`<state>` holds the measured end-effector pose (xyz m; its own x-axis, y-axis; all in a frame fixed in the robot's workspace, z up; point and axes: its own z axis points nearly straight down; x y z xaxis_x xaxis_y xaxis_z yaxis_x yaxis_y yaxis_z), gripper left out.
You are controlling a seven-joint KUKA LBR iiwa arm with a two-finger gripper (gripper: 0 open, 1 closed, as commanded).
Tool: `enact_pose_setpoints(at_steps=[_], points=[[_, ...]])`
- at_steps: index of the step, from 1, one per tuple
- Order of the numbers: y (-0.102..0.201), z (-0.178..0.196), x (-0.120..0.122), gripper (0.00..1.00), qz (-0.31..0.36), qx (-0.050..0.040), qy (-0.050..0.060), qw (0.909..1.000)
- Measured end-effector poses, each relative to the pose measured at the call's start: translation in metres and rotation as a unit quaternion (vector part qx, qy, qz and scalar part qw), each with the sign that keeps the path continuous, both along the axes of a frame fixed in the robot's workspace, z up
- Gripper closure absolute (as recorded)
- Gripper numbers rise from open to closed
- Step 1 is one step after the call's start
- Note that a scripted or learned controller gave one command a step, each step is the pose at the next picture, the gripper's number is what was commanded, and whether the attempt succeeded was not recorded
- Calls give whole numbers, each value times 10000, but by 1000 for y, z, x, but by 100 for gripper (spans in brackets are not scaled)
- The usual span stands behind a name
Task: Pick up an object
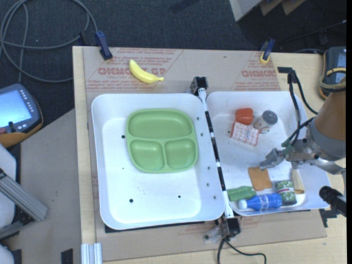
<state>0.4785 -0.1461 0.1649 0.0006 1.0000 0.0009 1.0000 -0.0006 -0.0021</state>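
From my remote seat, I judged the pick to be in its approach step, with nothing lifted yet. Along the near edge of the right bin [313,202] lay a blue bottle [263,203], a green packet [241,192] and a small printed carton [285,188], crowded together at the near corner. Just behind them sat a flat tan square [260,178], touching nothing I could make out. The gripper [281,157] hung just beyond that square, entering from the bin's right edge on a grey wrist, tilted toward the bin's middle; I could not tell how its pincer stood. Farther back lay a red-and-white packet [244,134], an orange block [244,115] and a grey round thing [268,119]. The left bin [110,197] held a green divided tray [162,140]. Next, I reckoned, the arm had to drop squarely over one object.
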Motion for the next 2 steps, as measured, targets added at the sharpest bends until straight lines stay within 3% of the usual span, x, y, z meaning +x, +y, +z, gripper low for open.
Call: enact_pose_setpoints(at_steps=[1, 2], points=[[18, -81, 2, 0, -1, -2, -9, 10000], [18, -71, 2, 100, -4, -7, -20, 10000]])
